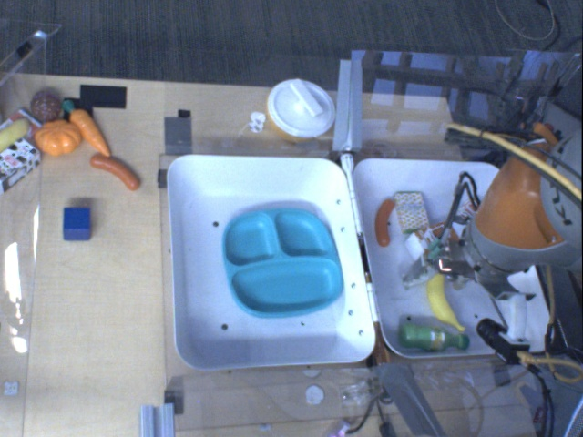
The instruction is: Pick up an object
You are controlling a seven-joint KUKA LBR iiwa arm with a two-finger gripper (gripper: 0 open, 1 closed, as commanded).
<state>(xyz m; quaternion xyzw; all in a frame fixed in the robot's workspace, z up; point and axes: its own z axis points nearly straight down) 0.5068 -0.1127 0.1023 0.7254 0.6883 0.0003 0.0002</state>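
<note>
I see the arm (pixel 519 212) reaching into the right bin (pixel 383 189) from the right, its orange band above the wrist. The hand (pixel 435 260) sits low over the middle of that bin, amid small clutter. I cannot tell its state from this angle, and I see nothing clearly held by it.

Contents of the right bin: a yellow banana (pixel 443 302) lies just below the hand, running toward the bin's near edge. A green bottle (pixel 434 338) lies on its side along the near wall, just beside the banana's lower end. A red sausage (pixel 383 222) lies near the bin's left wall. A patterned sponge-like block (pixel 411 210) sits just beside the sausage, to its right. Small white pieces sit around the hand; I cannot identify them.

The left bin (pixel 196 244) holds a blue divided tray (pixel 284 260) near its centre, flat, with three compartments.

On the surface (pixel 91 317), well apart from the bins: a blue cube (pixel 77 223), a second red sausage (pixel 116 171), a carrot (pixel 88 130) and a small orange pumpkin (pixel 57 138) touching each other at the far left. A white lidded container (pixel 301 108) stands beyond the left bin's far right corner.
</note>
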